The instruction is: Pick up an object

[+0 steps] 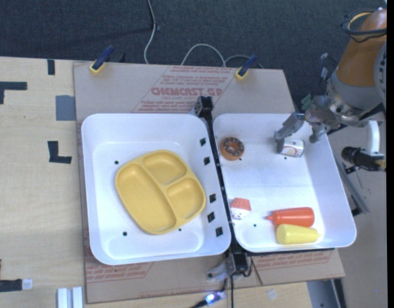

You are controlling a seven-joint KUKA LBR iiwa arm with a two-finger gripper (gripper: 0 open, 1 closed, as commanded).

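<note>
Claw [301, 127] spread, fingers above small white can [291, 148], perhaps touching, donut [232, 147] nearby

My feed is evenly and brightly lit from above; the 2 white bins [94, 172] wash out nearly to pure white, so I lose their inner walls in glare; shadows are faint and short, a soft one under the yellow divided plate [160, 190] and beside the gripper [301, 129]; the dark carpet [235, 18] shows grain; focus is soft throughout, and small objects look smeared and blocky.
</note>
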